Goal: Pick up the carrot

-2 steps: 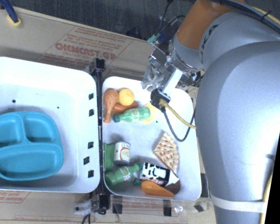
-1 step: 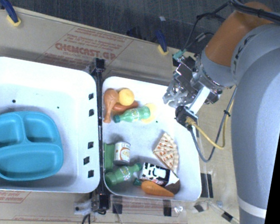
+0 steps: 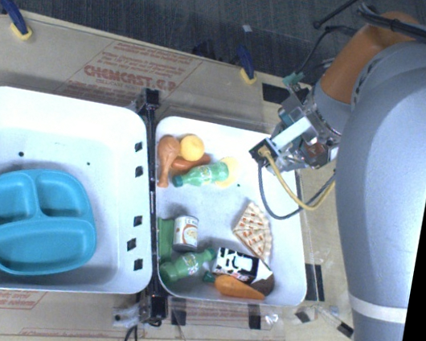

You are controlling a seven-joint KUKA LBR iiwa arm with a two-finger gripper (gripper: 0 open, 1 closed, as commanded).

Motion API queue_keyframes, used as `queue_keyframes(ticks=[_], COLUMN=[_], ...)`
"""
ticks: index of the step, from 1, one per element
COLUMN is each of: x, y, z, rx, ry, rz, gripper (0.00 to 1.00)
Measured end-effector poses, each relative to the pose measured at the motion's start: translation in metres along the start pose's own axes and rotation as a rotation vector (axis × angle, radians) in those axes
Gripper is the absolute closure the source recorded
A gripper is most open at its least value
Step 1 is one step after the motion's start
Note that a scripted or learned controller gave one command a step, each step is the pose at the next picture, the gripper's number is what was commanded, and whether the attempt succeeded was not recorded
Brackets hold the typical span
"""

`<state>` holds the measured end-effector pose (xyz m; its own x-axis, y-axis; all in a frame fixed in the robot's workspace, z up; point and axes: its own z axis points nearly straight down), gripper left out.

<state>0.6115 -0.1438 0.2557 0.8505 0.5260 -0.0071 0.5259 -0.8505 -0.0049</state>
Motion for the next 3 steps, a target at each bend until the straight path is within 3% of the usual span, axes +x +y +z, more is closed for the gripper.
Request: queue_keyframes(ticks=[1,2,3], x=[-0.060,-0.059,-0.003], y=[-0.009,-0.009,-0.037], z=[0.023,0.022,0.126], rx=[0.008,0.008,0.013], ry=[-0.002,-0.001,-0.009], rz=[0.339,0.338,0.336], gripper=[1.00,0.00,0.00])
